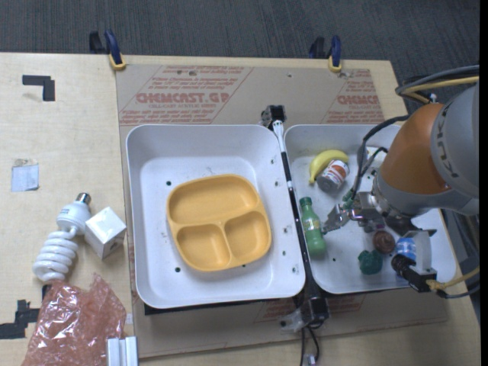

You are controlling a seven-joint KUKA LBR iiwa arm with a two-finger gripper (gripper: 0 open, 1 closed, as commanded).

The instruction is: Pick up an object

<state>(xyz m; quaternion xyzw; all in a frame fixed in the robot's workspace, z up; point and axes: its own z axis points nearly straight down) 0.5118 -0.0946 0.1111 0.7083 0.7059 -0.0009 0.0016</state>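
Your pincer (341, 216) hangs low in the right bin (297, 139), spread with nothing between its fingers, just right of the green bottle (311, 226) lying by the divider, so centre over the bottle's body before you squeeze.

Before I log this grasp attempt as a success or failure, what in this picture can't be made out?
- Gripper state: too small and cluttered in the camera view to tell.
- Right bin: its right part is covered by the arm.
- Small can: label too small to read; it overlaps the banana.
- Dark green object and brown round object: too small to identify.
- Green bottle: label unreadable.
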